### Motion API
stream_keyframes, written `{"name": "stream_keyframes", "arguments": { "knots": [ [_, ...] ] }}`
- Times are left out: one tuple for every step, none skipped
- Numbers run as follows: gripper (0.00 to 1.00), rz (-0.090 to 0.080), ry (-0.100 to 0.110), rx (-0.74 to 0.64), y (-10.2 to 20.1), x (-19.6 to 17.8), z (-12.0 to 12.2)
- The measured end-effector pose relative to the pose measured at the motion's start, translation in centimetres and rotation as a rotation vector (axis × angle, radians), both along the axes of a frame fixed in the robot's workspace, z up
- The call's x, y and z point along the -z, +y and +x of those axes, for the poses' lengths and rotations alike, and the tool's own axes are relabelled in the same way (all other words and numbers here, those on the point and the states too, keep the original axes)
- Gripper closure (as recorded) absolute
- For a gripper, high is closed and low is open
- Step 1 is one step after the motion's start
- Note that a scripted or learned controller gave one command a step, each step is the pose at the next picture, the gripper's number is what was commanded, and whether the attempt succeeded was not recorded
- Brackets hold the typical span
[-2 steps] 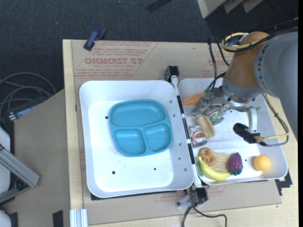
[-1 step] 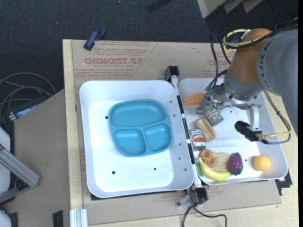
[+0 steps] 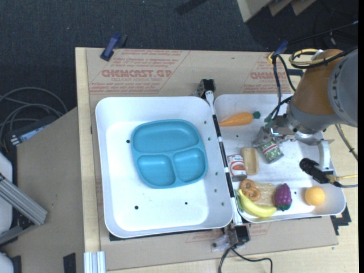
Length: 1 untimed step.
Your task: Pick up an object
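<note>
My gripper (image 3: 271, 136) hangs over the middle of the right bin (image 3: 245, 102), below the grey arm with its orange band. Right under its tip lies a small green and white packet (image 3: 272, 152), tilted; whether the gripper touches it is unclear. An orange carrot (image 3: 237, 119) lies to the left at the bin's back. A tan bread roll (image 3: 249, 159) and a small red and white can (image 3: 236, 165) sit left of the packet. Along the front edge are a pretzel (image 3: 250, 190), a yellow banana (image 3: 255, 206), a purple fruit (image 3: 282, 195) and an orange (image 3: 314, 196).
The left bin (image 3: 112, 169) holds a blue divided plate (image 3: 169, 152) near its middle. Both bins rest on a brown cardboard sheet (image 3: 142, 67). The divider between the bins runs just left of the can. Cables trail off the bench at the left and right.
</note>
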State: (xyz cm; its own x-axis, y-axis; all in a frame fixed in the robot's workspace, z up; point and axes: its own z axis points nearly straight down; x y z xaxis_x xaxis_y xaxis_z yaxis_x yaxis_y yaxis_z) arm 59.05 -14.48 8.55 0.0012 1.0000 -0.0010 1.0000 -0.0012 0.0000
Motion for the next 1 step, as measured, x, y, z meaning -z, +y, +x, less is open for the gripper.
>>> {"name": "stream_keyframes", "arguments": {
  "knots": [
    [1.00, 0.002, -0.005, -0.004, 7.62, -10.11, 2.28]
  ]
}}
